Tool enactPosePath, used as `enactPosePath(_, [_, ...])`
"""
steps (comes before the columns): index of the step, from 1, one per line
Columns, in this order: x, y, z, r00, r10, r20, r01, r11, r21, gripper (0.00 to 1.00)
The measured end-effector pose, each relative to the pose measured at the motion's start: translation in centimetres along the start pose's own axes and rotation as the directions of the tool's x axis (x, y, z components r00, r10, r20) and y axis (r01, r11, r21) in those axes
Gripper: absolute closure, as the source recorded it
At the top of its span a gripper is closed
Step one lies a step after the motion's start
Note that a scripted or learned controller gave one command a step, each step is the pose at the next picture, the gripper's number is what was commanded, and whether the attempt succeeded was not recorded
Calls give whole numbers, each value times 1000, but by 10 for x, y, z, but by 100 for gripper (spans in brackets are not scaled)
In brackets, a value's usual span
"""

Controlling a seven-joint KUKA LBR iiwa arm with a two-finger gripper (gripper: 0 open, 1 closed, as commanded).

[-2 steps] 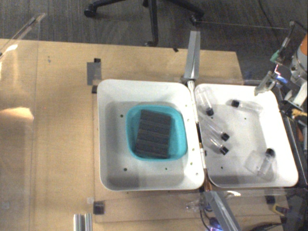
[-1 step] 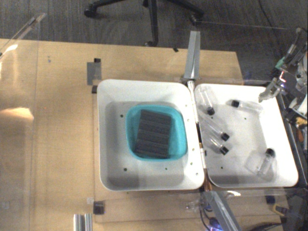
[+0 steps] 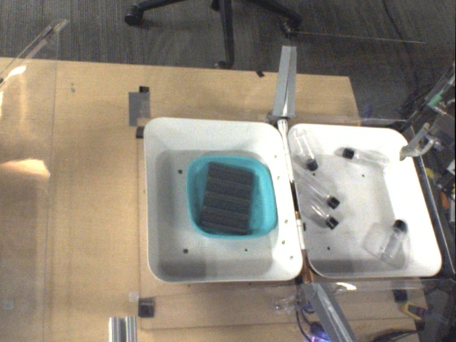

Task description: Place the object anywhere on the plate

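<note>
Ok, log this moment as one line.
plate: left bin, holds dark ridged block | vials: right bin, loose

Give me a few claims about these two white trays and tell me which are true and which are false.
1. A teal plate sits in the left bin. True.
2. A dark ridged block lies on the plate. True.
3. The right bin holds red balls. False: it holds clear plastic vials with black caps, such as one near its lower right.
4. The plate sits on the wooden bench outside the bins. False: it is inside the left bin.
5. The two bins sit side by side. True.
</note>
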State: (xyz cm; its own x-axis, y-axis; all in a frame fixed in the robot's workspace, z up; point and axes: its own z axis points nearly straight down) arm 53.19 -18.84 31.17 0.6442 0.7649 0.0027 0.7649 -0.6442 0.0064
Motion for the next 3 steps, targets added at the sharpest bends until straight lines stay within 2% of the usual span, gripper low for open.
enactPosePath(1, [-27,-20,-88,998,63,-2,-63,998,-8,0])
enactPosePath(2, [-35,-25,-125,983,183,-2,-183,983,-8,0])
enactPosePath(3, [-38,-23,-125,951,310,-2,-310,951,-6,0])
